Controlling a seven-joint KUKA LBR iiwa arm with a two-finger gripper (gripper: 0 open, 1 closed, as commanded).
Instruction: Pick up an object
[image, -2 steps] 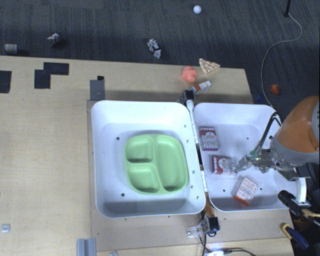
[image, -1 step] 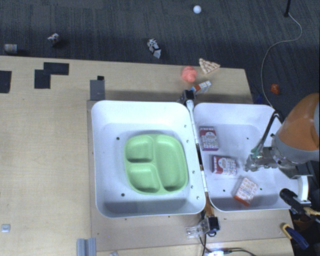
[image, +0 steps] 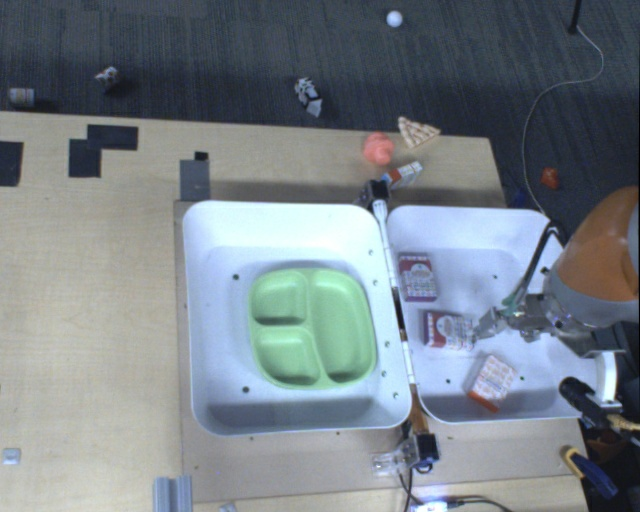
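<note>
Two white bins sit side by side on the bench, and the arm reaches into the right bin (image: 520, 225)

Inside the right bin lie three small packets: a dark red packet (image: 417, 277) near the wall shared with the left bin (image: 200, 300), a red and white packet (image: 444, 329) just below it, and an orange and white box (image: 491, 381) lower down, near the front wall. The gripper (image: 492, 324) hangs low in the right bin, right beside the red and white packet, and I cannot tell if they touch or how its tips are set. Nothing is lifted off the floor of the right bin. A green tray (image: 312, 327) with three parts lies in the left bin. Beyond the right bin's far wall sit a pink ball (image: 378, 149) and a toy pizza slice (image: 417, 132)
</note>
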